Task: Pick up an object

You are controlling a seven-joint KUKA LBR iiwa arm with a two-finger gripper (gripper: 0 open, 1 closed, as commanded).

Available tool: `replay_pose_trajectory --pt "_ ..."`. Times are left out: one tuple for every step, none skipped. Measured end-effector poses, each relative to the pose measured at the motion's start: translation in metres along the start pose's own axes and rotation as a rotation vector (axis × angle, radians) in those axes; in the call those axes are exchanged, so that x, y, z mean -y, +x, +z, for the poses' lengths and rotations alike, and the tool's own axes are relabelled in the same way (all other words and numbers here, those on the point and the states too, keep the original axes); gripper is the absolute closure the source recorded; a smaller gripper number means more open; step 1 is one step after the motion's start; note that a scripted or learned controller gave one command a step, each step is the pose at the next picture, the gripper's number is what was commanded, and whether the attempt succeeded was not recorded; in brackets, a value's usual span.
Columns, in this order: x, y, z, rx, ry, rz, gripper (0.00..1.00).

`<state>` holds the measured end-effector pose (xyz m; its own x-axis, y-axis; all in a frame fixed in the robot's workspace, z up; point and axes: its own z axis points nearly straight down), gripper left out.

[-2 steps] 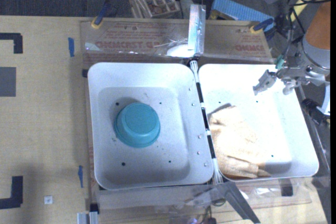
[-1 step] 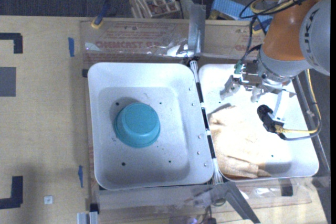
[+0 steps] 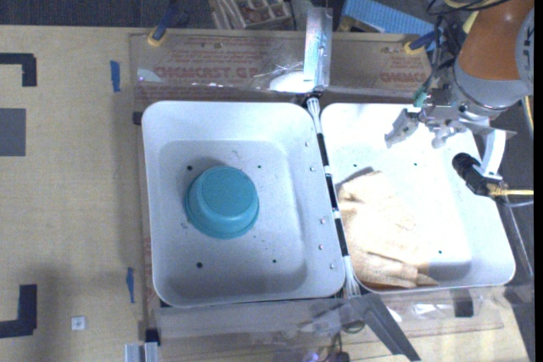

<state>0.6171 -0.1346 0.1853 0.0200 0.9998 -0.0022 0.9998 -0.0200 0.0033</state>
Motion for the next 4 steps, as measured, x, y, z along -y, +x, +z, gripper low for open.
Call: replay_pose_trajectory --pt "0.013 0.026 0.072 -0.002 0.004 -0.092 0.0" --pt "-0.027 0.039 0.098 -0.001 -0.001 0.001 0.0" --pt "-0.047 -0.047 0.052 0.0 0.0 0.181 0.0" --pt "0.014 -0.057 0.007 -0.002 0.006 0.246 0.0"
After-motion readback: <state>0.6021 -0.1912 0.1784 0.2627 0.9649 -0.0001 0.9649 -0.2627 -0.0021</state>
